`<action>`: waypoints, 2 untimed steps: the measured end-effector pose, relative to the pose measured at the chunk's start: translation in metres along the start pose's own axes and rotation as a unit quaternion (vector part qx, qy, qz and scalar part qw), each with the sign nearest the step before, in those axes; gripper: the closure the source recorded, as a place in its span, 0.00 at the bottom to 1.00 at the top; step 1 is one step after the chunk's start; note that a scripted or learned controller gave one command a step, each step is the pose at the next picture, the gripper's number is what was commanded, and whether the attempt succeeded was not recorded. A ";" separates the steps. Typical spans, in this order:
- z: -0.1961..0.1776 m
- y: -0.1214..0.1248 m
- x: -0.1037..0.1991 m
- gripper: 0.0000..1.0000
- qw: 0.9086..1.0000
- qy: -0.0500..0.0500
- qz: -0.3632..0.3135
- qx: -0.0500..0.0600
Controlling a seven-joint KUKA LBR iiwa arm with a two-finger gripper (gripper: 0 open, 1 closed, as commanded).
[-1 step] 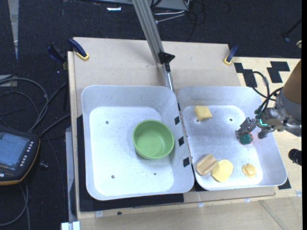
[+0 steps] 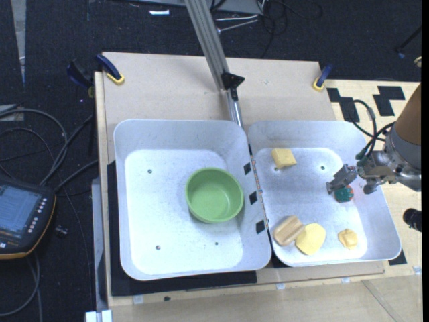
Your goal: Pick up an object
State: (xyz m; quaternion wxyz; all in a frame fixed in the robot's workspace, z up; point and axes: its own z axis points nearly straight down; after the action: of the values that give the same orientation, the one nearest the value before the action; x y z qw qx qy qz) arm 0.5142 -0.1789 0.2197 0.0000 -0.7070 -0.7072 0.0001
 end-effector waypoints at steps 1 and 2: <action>0.057 -0.010 0.001 0.00 1.000 0.001 0.000 0.003; 0.102 -0.008 0.008 0.00 1.000 0.001 0.000 0.002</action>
State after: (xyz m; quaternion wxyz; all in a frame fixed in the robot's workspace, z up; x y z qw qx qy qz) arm 0.5060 -0.1713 0.1181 0.0019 -0.7069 -0.7073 0.0010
